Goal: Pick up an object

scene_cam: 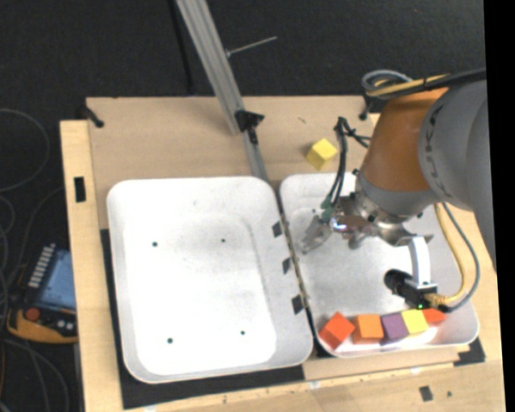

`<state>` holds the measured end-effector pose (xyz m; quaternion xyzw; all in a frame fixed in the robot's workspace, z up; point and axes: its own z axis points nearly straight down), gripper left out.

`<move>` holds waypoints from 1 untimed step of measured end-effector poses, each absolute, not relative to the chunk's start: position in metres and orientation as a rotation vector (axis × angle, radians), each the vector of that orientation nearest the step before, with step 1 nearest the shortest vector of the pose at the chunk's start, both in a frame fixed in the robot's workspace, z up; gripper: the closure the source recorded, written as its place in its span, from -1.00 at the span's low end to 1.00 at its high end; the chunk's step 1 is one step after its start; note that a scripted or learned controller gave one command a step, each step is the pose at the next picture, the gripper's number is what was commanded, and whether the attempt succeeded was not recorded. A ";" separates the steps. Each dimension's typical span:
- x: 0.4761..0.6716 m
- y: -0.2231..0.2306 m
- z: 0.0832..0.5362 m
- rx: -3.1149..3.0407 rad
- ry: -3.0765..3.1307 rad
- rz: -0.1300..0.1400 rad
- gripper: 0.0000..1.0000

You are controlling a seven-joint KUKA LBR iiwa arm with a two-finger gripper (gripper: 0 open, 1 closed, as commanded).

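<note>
The likeliest targets are the blocks lined along the right bin's point(453, 333) near wall: an orange block point(338, 328), a second orange block point(369, 327), a purple block point(393, 325) and a yellow block point(415, 322), all below and slightly right of the gripper point(315, 234). To grasp well, the gripper should come down over one block's end, clear of the wall and neighbours. How wide it stands I cannot tell; nothing visibly sits in it. A yellow cube point(321, 153) lies above it, on the bench point(168, 137).
</note>
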<state>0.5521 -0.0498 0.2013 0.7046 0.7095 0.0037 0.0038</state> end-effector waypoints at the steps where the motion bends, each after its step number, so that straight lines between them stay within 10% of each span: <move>1: 0.513 -0.002 0.197 2.216 2.229 0.001 -1.00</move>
